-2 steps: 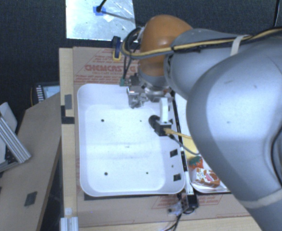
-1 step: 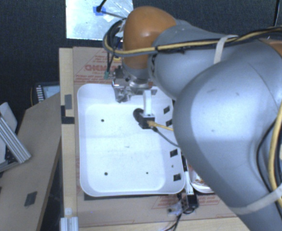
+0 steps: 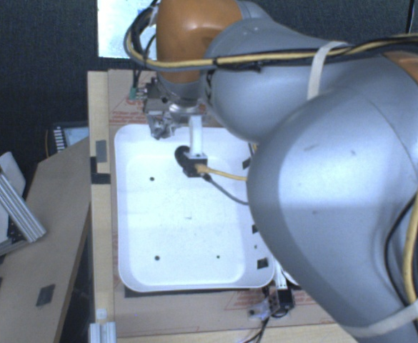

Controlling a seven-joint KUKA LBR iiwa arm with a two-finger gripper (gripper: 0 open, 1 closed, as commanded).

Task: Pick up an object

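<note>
Pincer: small metal-grey unit below the orange band of the arm, set at the far rim of a white bin. It is too small and shadowed to tell whether it is released, clenched or grasping anything. Object to be picked: its place, long axis and heading cannot be told. The arm's grey bulk, to the right of the pincer and nearer the camera, covers the bin's right side and all that lies beyond it. Bin floor: spreads from under the pincer toward the camera and carries a few dark specks, too small to identify. Bench: pale brown board, to the left of the pincer and past the bin's near rim. Aluminium rail: slanted, well to the left of the pincer, cut off by the picture's edge. Black connector with thin wires: well apart from the pincer, just past the bin's near right corner, partly under the arm. Bright panel: behind the pincer, blurred, cut off at the top.
</note>
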